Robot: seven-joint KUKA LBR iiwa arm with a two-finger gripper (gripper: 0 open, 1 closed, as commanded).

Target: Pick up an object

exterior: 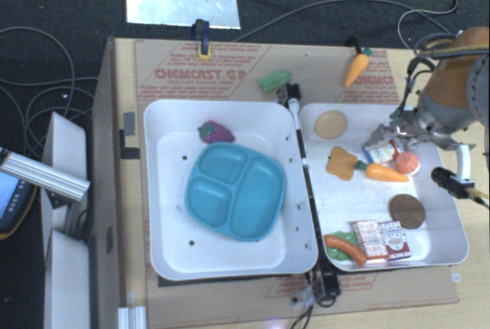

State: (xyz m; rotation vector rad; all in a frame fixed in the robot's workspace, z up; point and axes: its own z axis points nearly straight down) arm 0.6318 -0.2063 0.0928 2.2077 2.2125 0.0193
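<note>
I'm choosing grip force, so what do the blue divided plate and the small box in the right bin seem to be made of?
The blue divided plate looks like moulded plastic: one even colour, smooth rounded compartments, a faint satin sheen. The small red-and-white box appears to be printed cardboard, with flat faces, crisp edges and a matte look.

I see the pickable things spread over the right bin. A pale round cookie lies flat near its far left corner. Toward the middle sits an orange wedge, and just right of it a toy carrot lies on its side, tip toward the right wall. A pinkish-red ball touches the carrot's far side. A small crumpled silver-and-blue packet rests just beyond the carrot. A dark brown disc lies flat nearer the right wall. Along the near edge, a red-and-white box lies flat, with an orange-red sausage just left of it, by the near left corner.
</note>
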